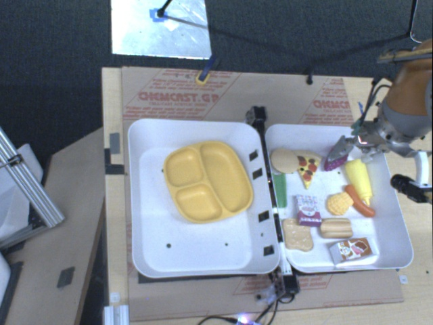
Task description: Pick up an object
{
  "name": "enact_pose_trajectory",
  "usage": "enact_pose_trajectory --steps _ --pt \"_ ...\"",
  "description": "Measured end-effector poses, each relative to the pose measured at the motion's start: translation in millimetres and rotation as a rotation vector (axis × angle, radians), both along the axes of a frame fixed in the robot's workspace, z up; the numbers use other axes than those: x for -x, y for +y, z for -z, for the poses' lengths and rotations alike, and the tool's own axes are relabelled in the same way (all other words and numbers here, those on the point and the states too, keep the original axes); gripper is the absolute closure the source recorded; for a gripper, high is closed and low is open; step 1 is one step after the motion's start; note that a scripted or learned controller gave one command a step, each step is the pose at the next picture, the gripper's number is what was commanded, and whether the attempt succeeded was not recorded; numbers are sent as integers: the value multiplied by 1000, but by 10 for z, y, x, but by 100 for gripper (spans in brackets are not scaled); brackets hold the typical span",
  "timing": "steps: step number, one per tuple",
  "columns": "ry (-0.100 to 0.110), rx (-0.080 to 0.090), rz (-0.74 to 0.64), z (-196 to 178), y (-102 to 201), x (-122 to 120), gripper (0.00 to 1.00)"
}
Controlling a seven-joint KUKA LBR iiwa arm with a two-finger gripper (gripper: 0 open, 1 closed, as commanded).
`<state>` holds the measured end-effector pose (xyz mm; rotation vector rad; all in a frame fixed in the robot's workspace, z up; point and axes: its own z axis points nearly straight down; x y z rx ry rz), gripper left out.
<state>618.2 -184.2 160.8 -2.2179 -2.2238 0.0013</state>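
The right bin (399,242) holds several toy foods. Among them are a tan bun (284,160), a pizza slice (308,169), a waffle (338,203), a yellow corn cob (358,179), an orange sausage (360,203), a bread roll (335,228) and two small cartons (309,210) (352,250). A purple piece (336,156) lies at the bin's upper middle. My gripper (356,145) hangs low over the bin's upper right, right next to the purple piece's right end. Whether it touches or holds that piece is not clear.
The left bin (149,249) carries a yellow divided plate (206,180). A green strip (281,191) and a toast-like piece (298,235) lie by the black divider (267,181) between the bins. The grey and orange arm (409,97) overhangs the right bin's far corner.
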Motion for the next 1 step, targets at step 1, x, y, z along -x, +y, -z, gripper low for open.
enact_pose_trajectory --steps 1 --pt "-2 -9 -3 576 13 35 0"
